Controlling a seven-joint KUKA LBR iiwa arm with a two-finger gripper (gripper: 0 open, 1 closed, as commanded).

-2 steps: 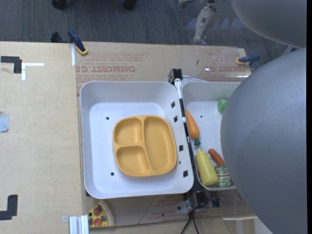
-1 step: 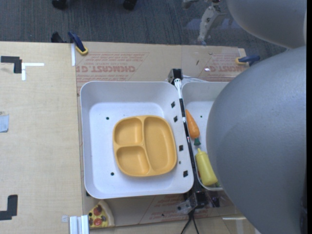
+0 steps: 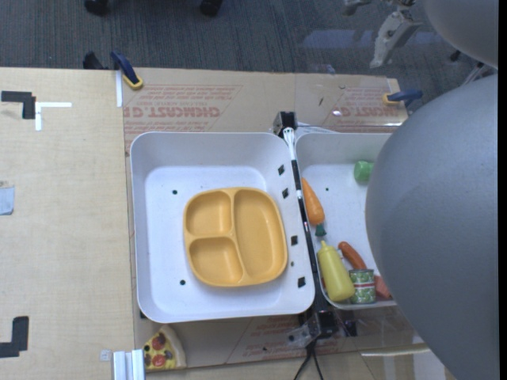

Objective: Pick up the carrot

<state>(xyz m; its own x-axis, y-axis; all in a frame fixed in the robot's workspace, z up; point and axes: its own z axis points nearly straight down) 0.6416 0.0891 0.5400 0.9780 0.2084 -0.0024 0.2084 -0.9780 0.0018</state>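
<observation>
Orange carrot with green stem [image 3: 314, 205] lies in the right white bin [image 3: 337, 153], against its left wall, above a yellow mustard bottle [image 3: 333, 272]. Yellow three-compartment plate [image 3: 235, 236] sits in the left white bin [image 3: 150, 212]. Grey arm [image 3: 444, 228] covers the right bin; gripper state unknown.

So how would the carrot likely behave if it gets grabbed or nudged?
The carrot looks like a smooth, tapered toy, so it is probably stiff and light but may slip from a pinch. It lies against the right bin's left wall, which likely stops it rolling that way.
</observation>
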